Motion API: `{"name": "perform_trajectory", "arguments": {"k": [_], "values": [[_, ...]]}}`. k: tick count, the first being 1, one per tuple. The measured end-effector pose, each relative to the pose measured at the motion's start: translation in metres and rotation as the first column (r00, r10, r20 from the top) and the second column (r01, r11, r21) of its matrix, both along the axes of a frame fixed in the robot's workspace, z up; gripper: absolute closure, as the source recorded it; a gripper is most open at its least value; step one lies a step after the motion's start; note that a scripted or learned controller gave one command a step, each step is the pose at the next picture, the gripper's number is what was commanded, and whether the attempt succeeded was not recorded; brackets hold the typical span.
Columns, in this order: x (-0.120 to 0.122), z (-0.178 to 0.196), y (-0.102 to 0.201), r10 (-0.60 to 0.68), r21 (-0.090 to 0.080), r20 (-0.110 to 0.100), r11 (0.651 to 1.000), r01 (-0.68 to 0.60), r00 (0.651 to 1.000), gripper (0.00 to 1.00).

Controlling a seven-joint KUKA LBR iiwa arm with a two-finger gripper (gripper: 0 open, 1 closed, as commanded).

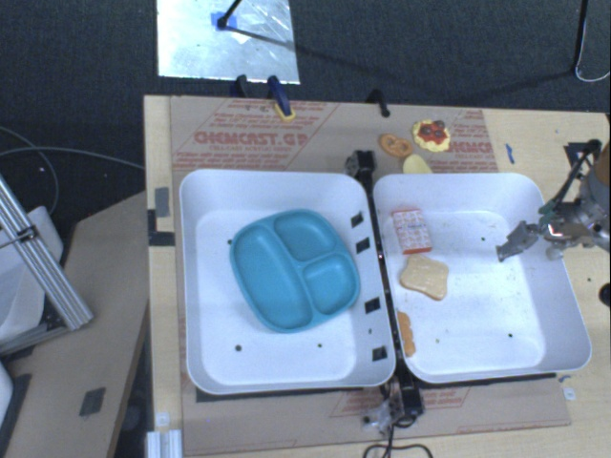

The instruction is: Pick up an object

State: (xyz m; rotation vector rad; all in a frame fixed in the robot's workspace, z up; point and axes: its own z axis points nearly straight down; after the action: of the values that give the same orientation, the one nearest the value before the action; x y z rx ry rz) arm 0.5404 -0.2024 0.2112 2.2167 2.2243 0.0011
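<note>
Over the right shallow white plastic bin (535, 351), the grey two-finger gripper (508, 248) is hovering near the far-right wall with nothing between its tips; whether they are parted I cannot tell, the view being blurry. Approach is underway: next it needs travelling left and descending. Left of the gripper are lying a flat tan toast-shaped piece (425, 278) and a small red-printed white packet (411, 230).

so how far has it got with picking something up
Nothing looks picked up yet. The gripper sits low over the right bin, toward its right side, with nothing visible between its fingers. The toast-shaped piece and the red-and-white packet lie on that bin's floor, apart from the gripper. The blue divided plate rests in the left bin. Reaching, gripping and lifting remain.
</note>
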Motion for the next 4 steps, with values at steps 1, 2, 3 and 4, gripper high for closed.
{"name": "perform_trajectory", "arguments": {"k": [1, 2, 3, 4], "values": [[0.033, -0.128, 0.042, 0.004, -0.003, 0.012, 1.000, -0.004, 1.000, 0.00], [0.060, -0.123, -0.005, -0.002, -0.001, 0.009, 1.000, 0.002, 1.000, 0.00], [0.079, -0.124, -0.005, 0.001, -0.003, 0.006, 1.000, -0.001, 1.000, 0.00], [0.100, -0.124, 0.094, 0.009, 0.003, 0.004, 1.000, -0.009, 1.000, 0.00]]}}
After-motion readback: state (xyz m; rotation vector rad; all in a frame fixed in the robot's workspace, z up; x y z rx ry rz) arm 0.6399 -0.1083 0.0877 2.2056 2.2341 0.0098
